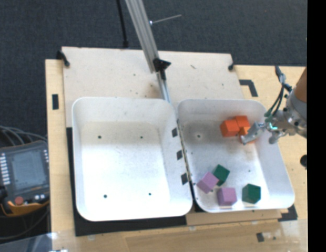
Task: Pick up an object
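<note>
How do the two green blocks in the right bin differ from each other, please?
The upper green block touches a purple block at its left, while the lower green block stands apart from its neighbours. The upper one sits turned at an angle; the lower one looks squarer to the bin's front wall and lies nearer it. Both are dark green, similar in size, and far from the gripper.

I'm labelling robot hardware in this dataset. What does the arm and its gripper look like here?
Little of the arm is in view at the right edge: a grey body with an orange-brown patch above the wrist. A dark cable loops along it down to a metallic silver-grey wrist block with a small teal spot. The gripper is pale grey metal, ending in slim fingers.
</note>
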Motion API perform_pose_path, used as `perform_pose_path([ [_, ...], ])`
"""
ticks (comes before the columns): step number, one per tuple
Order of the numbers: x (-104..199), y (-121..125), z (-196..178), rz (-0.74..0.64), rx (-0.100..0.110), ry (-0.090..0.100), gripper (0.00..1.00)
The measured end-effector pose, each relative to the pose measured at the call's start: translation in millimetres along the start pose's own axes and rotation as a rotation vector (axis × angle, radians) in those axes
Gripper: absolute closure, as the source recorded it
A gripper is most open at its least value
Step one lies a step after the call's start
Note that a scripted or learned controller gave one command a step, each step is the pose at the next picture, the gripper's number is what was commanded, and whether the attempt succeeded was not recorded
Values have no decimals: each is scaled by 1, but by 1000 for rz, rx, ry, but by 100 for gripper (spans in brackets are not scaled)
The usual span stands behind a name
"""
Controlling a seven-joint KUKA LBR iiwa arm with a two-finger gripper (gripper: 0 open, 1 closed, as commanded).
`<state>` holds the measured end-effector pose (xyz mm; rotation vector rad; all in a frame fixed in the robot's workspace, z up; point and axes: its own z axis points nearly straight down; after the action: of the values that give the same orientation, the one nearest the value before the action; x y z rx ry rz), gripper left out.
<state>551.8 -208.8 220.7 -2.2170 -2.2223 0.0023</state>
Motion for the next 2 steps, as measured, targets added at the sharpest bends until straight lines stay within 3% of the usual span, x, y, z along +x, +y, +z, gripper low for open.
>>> perform_pose_path([
  [1,0,1,-2,-1,-4,-1,0],
  [2,5,1,41,2,0,-2,0],
])
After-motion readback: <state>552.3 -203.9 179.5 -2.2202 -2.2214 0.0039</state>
